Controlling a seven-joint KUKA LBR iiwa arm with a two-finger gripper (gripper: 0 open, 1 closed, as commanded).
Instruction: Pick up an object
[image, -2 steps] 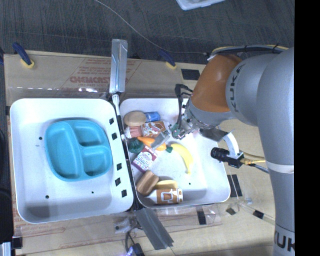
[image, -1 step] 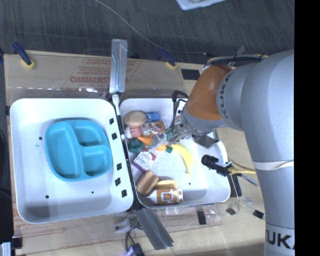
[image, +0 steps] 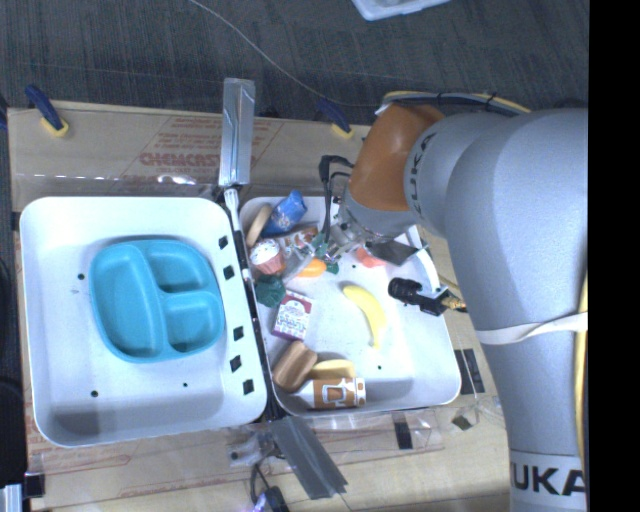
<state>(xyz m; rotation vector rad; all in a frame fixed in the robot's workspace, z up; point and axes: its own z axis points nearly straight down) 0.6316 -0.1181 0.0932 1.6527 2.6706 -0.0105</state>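
Clutter fills the right bin (image: 425, 375), and nearest the camera's lower edge a brown bottle with a label (image: 335, 390) lies on its side beside a brown bread-like roll (image: 291, 364). A little farther in, a yellow banana (image: 367, 311) lies on bare white floor, with a small printed carton (image: 292, 317) to its left. Beyond those, a crowded knot of small items sits against the divider: a round red-and-white tub (image: 266, 257), a dark green piece (image: 270, 291), an orange piece (image: 312, 268) and a blue packet (image: 289, 210). The gripper (image: 335, 248) is down at the edge of this knot, just beside the orange piece. Whether anything is caught there cannot be told, so this reads as the reach-and-grasp step. The next move calls for a firm hold on one item, then a straight lift clear of its neighbours. The left bin (image: 50, 300) holds a blue divided tray (image: 157, 297).
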